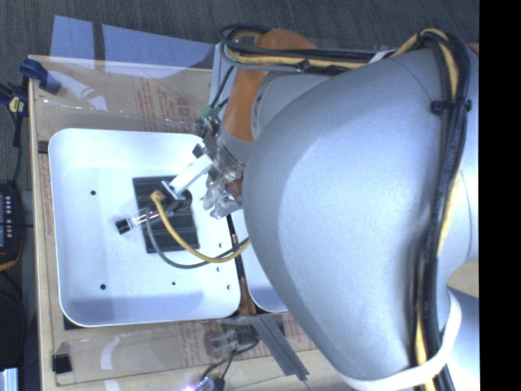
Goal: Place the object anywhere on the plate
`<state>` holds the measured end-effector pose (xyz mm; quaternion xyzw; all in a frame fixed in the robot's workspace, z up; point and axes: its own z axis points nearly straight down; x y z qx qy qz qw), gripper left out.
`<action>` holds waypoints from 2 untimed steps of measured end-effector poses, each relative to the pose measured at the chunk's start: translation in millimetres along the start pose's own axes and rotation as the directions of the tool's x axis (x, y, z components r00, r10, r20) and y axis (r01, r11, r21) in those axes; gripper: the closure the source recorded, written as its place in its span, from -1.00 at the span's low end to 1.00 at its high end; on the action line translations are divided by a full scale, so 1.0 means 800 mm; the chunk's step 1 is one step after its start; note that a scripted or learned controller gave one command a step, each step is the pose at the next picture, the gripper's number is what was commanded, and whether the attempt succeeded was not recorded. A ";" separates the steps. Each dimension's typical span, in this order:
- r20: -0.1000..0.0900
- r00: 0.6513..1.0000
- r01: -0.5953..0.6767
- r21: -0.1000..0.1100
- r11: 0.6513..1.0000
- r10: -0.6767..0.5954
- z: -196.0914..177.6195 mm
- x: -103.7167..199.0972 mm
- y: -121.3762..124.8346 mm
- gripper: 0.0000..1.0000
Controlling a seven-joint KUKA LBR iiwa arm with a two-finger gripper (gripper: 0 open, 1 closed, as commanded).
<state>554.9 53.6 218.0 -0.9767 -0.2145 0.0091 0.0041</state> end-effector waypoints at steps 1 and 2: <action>-0.014 0.979 -0.203 -0.007 0.979 0.203 0.072 0.108 -0.013 1.00; -0.016 0.979 -0.203 -0.007 0.979 0.203 0.071 0.109 -0.013 -1.00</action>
